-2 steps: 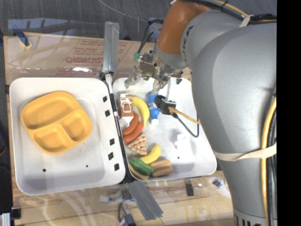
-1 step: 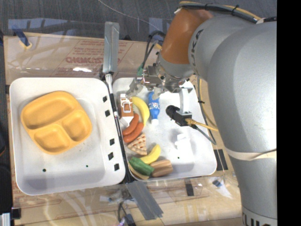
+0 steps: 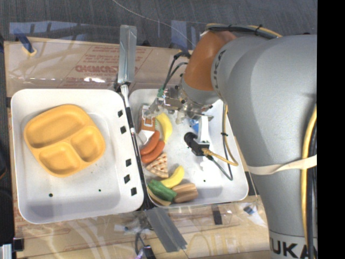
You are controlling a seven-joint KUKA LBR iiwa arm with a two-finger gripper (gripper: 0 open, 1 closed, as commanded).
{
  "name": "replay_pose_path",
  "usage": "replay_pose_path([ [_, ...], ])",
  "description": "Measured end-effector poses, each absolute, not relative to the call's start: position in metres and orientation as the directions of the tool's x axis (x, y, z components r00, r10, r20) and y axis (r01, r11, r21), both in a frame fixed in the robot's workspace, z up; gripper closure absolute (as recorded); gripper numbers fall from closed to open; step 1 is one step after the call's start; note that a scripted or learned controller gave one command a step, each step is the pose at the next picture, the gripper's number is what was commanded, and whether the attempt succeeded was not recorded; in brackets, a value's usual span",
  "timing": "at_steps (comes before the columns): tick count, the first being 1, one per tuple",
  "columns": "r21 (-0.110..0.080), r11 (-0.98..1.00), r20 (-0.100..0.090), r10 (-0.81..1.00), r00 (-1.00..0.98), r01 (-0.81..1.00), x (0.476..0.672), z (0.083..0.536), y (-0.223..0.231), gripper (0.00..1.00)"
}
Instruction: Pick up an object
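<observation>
My gripper (image 3: 171,106) hangs low over the far part of the right bin (image 3: 229,185), under the orange band of the arm. Just below it lies a yellow banana (image 3: 164,127), with a small brown piece (image 3: 147,124) to its left. Along the bin's left side sit two orange-red sausages (image 3: 151,147), a waffle-like wedge (image 3: 158,168), a second yellow banana (image 3: 173,177), a green pepper (image 3: 160,190) and a brown hot dog bun (image 3: 185,192). Nothing shows between the fingers.
A yellow divided plate (image 3: 63,138) lies in the left bin (image 3: 32,206). The big grey arm covers the right side of the right bin. A metal divider (image 3: 128,53) runs between the bins at the far edge.
</observation>
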State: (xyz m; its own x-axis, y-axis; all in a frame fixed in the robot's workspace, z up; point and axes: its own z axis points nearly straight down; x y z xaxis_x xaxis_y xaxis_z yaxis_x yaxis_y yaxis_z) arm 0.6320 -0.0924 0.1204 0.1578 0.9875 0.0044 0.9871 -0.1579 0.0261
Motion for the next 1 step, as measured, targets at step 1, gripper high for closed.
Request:
replay_pose_path([
  [1, 0.039, -0.057, 0.003, 0.998, 0.057, 0.998, 0.6354, 0.1138, -0.0889, 0.00],
])
